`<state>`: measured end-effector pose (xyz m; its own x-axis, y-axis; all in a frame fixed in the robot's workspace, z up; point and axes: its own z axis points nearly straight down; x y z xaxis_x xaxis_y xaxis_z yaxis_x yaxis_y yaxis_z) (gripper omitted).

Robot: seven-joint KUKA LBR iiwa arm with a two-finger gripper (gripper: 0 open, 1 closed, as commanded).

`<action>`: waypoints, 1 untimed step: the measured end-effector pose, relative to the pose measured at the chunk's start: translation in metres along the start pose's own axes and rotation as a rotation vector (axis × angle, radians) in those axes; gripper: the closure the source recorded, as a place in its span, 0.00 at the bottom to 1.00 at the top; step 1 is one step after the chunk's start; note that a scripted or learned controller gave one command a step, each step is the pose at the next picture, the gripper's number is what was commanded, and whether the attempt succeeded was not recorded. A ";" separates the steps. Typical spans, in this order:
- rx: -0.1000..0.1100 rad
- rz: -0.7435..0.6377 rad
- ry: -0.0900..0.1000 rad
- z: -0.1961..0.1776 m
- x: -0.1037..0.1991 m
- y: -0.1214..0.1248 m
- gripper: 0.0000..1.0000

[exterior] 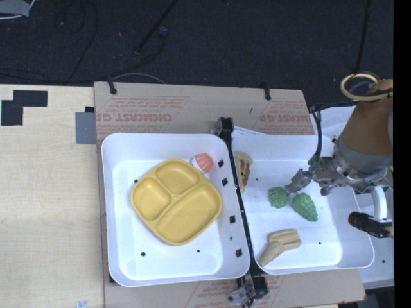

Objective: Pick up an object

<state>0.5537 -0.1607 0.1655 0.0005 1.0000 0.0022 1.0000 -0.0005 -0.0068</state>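
In the right bin (321,258), two green knobbly toys lie side by side: a rounder one (278,197) and a longer one (306,206). A tan banana-like piece (281,243) lies nearer the front. A small burger-like toy (243,168) rests against the bin's left wall. My gripper (310,184) hangs just above and behind the green toys, open, with nothing between its fingers.
The left bin (122,236) bears a yellow divided plate (176,201), with a pink-and-orange toy (203,162) at the plate's far right corner. A black divider (234,197) separates the two bins. The grey arm with its orange band (371,124) comes in from the right.
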 end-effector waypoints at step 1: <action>0.001 0.001 0.000 0.056 -0.010 -0.001 0.00</action>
<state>0.5526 -0.1703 0.1094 0.0010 1.0000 0.0021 1.0000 -0.0010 -0.0079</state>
